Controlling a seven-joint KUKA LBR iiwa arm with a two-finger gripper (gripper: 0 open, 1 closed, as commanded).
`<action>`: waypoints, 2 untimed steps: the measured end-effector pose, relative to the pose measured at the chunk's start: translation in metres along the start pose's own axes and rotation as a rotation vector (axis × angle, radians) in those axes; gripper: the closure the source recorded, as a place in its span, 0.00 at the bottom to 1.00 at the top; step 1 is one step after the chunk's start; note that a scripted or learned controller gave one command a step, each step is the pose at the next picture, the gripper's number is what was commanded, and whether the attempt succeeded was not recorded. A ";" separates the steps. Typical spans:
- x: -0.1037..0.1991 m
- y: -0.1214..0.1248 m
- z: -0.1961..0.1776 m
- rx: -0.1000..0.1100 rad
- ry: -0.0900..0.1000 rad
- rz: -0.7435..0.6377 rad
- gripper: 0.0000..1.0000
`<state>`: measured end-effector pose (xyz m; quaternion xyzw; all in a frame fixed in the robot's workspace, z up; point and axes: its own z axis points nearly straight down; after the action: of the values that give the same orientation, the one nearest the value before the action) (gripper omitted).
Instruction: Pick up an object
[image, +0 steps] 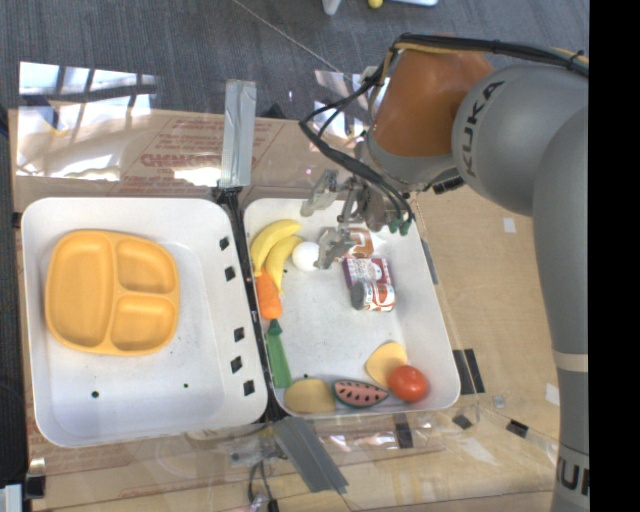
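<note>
The bench (500, 300) was a tan, cardboard-like surface, with a printed cardboard sheet (170, 150) lying behind the bins and a strip of grey tape (236, 135) running up from the seam between them. Beyond the bench lay dark grey carpet (150, 40).

Two shallow white bins sat touching, side by side. The left bin (60, 400) held a yellow-orange divided plate (112, 292) in its upper left part, with three compartments and nothing visible in them.

The right bin (320, 330) held the toy food. A yellow banana (270, 243) lay near the top left corner, with a small white ball (304, 257) just beside it. Below the banana, a carrot (270, 300) with a green top (277, 358) ran along the left wall. A red-and-white packet (372, 282) sat near the middle top. Along the bottom wall sat a pale yellow piece (310, 396), a watermelon slice (360, 393), a yellow wedge (386, 360) and a red tomato (408, 383), the tomato touching the wedge.

The arm (510, 130) reached in from the right, its orange band (430, 100) above the wrist. The gripper (338, 243) hung over the top of the right bin, just beside the white ball and the packet. Whether it was spread or closed could not be told, and nothing was visibly pinched.
</note>
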<state>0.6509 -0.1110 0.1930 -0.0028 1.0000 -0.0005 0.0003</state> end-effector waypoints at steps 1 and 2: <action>-0.009 0.011 0.083 0.003 -0.012 -0.407 0.00; 0.038 -0.002 0.078 -0.002 0.000 -0.623 0.00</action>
<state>0.6131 -0.1135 0.1146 -0.3092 0.9510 0.0003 0.0000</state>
